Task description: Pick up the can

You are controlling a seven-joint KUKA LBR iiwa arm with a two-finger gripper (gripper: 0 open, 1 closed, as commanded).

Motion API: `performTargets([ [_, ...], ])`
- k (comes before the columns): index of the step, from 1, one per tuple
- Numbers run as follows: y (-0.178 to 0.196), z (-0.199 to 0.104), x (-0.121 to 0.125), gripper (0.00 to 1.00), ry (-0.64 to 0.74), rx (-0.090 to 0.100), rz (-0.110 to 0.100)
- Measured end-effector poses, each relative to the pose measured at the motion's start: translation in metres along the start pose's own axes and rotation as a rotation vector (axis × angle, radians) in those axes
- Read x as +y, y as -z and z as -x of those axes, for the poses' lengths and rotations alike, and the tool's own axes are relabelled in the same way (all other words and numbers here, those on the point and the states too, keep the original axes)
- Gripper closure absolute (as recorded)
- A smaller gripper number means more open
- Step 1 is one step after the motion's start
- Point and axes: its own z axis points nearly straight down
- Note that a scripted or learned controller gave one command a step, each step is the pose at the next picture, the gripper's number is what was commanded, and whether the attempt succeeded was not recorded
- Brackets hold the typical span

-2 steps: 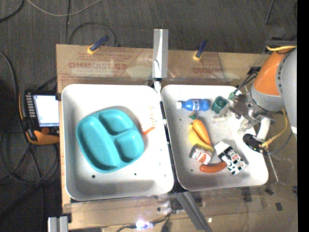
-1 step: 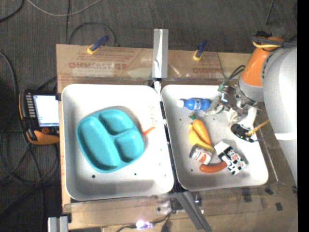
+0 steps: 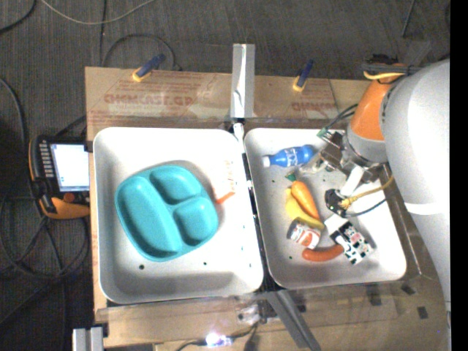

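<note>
Pincer (image 3: 326, 152) hangs over the upper end of the right bin (image 3: 384, 270), just beside a blue bottle (image 3: 291, 156); spread or pressed together, cannot tell. Can (image 3: 303, 234), red and white, lies in the same bin's lower middle, below a carrot (image 3: 304, 196), beside a red sausage (image 3: 322, 254). Black-and-white box (image 3: 355, 244) near the sausage. Left bin (image 3: 117, 152) holds a teal divided plate (image 3: 170, 210). Both bins sit on a cardboard sheet (image 3: 175, 93) held by two clamps. Dark carpet (image 3: 73, 35) all round, loose cables across it. Handheld pendant (image 3: 62, 168) with lit screen at left.
</note>
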Motion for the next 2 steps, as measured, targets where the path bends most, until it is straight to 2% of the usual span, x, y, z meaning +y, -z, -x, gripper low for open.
performTargets([
  [1, -0.0015, -0.0197, 0.0168, 0.0, -0.2, -0.037, -0.058],
  [2, 0.0045, -0.0205, 0.0196, 1.0, -0.201, -0.036, -0.039],
])
